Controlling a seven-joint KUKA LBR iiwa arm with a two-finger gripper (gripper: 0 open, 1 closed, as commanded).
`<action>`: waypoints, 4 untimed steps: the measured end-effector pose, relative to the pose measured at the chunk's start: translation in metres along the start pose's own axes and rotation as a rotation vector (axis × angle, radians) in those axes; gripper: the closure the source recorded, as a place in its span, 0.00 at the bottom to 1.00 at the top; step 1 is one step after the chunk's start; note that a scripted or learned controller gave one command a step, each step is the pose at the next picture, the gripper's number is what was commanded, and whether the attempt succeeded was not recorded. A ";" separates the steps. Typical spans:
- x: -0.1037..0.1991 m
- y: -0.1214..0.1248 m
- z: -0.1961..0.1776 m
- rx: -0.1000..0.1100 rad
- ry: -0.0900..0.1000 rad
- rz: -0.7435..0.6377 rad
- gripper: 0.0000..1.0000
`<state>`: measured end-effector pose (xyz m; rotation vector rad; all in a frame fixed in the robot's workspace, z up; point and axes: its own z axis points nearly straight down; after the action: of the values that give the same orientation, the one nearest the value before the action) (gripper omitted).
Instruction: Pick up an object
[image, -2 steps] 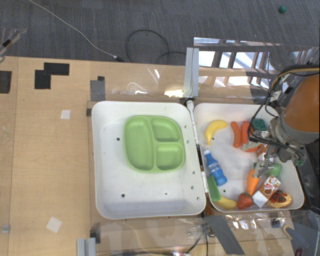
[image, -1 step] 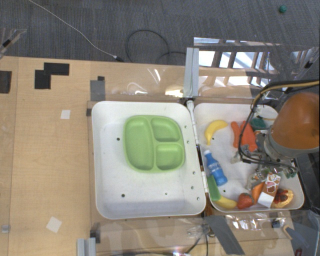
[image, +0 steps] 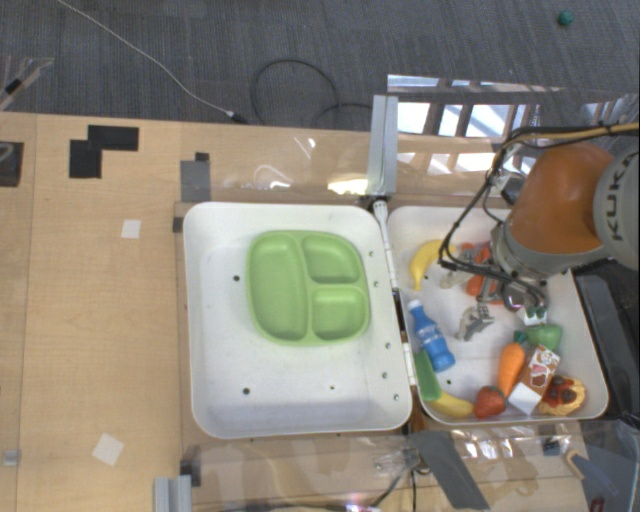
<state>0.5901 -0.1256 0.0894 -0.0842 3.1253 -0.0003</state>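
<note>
**Gripper low over the right bin's toys**

Over the right bin (image: 590, 330) we see the gripper (image: 478, 322) hanging down among the toy foods, its grey fingers parted with nothing between them. Just beside it, toward the left wall, lies a blue bottle (image: 431, 337) with a white cap, tilted across the floor. A yellow banana (image: 426, 262) curves at the bin's far end. Nearer us, an orange carrot (image: 511, 367) with a green top leans beside a small white carton (image: 533, 380), and a red tomato (image: 489, 402) sits at the front rim by a second yellow piece (image: 451, 404). Across the divider, the left bin (image: 215, 300) carries a green divided plate (image: 306, 286).
</note>
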 end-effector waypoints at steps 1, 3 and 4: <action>-0.017 0.008 0.001 0.001 0.001 0.081 0.00; 0.061 0.033 -0.002 0.002 -0.002 0.193 0.00; -0.003 0.026 0.000 0.001 0.001 0.365 0.00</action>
<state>0.5915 -0.0998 0.0891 0.4843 3.0903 0.0021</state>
